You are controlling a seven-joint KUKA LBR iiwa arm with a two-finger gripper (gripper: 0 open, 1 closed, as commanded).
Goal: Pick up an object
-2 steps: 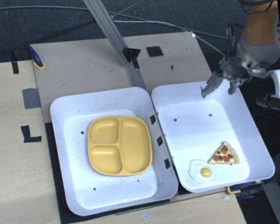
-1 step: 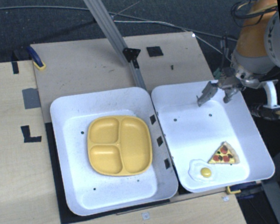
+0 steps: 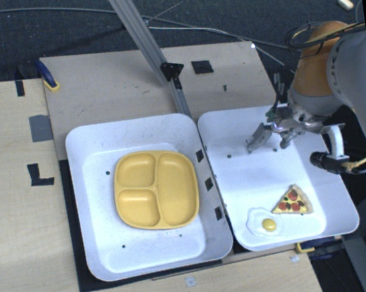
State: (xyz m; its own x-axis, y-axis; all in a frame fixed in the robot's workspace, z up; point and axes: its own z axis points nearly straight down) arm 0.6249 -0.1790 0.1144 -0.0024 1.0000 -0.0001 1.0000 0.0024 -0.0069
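A toy pizza slice lies near the front right of the right bin. A toy fried egg sits just left of it at the bin's front edge. My gripper hangs over the back of the right bin, well behind both toys. Its two dark fingers are spread apart with nothing between them. A yellow divided plate rests in the middle of the left bin.
A slanted metal pole rises behind the bins, with cables trailing across the dark floor. The arm's orange band and grey body fill the space to the right of the right bin. Tape marks dot the wooden bench at left.
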